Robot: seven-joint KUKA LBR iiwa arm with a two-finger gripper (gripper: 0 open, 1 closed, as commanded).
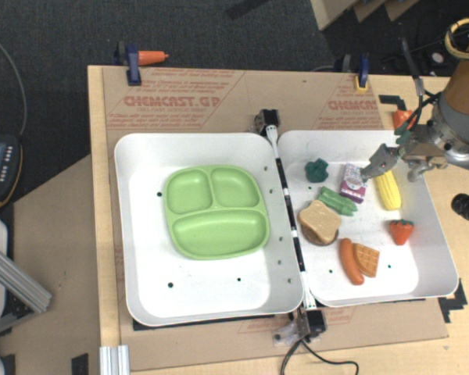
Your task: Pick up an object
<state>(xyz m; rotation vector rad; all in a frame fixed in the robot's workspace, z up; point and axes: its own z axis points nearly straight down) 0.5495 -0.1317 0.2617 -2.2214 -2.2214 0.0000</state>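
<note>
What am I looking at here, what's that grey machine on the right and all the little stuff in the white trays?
One camera looks down at a slant on a workbench. The grey machine arm with an orange band is a robot reaching in from the right; its metal claw hangs over the right shallow white bin. Its fingers look spread, and nothing sits between them, so it holds nothing.

That bin contains toy food: a yellow corn cob, a purple-and-white packet, a dark green broccoli piece, a green pea pod, a brown bread slice, an orange sausage, a tan waffle and a red strawberry.

The left shallow white bin holds a light green divided plastic plate.
</note>
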